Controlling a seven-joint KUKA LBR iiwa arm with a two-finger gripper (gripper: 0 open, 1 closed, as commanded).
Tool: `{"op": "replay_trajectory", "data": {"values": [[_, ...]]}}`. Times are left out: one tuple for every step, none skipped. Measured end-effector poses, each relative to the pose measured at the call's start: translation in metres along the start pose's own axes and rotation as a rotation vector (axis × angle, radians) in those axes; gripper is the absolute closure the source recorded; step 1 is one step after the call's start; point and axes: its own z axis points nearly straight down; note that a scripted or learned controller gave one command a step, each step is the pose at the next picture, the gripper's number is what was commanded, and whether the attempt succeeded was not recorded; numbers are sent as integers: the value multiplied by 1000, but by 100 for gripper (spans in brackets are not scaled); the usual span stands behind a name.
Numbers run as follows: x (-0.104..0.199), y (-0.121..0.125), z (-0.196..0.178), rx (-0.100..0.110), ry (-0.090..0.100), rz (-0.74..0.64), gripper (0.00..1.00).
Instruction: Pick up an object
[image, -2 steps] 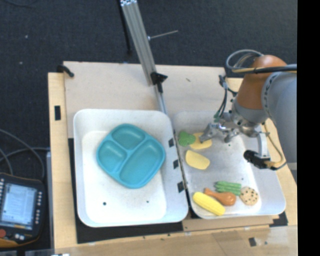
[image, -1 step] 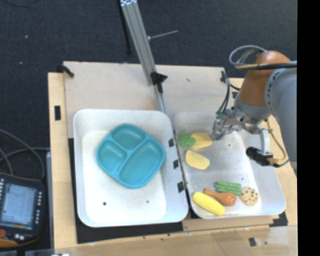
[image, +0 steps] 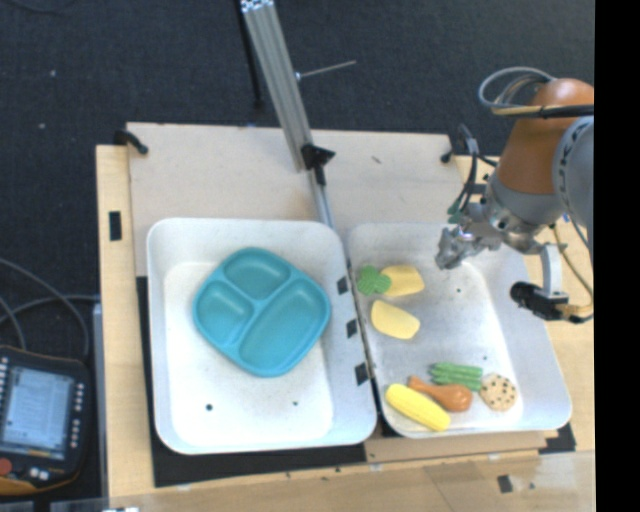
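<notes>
My gripper (image: 452, 250) hangs over the far part of the right bin (image: 530, 350), a little right of a pale yellow wedge (image: 403, 281) with a green leafy piece (image: 371, 281) at its left end. A second yellow piece (image: 394, 320) lies nearer the bin's middle left. Along the near side lie a yellow banana-like piece (image: 416, 407), an orange carrot-like piece (image: 443, 394), a green bean pod (image: 456, 374) and a speckled cookie (image: 497, 391). Nothing shows between the fingers.
A blue sectioned plate (image: 262, 310) lies in the left bin (image: 175, 400). A grey metal post (image: 285, 90) slants up from the bench behind the bins. A screen device (image: 35, 415) sits off the bench at the lower left.
</notes>
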Motion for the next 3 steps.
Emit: {"op": "replay_trajectory", "data": {"values": [[-2,2,-49,-1,-1,-4,100],[57,-7,-47,6,3,-9,100],[100,-24,-45,7,3,-8,100]]}}
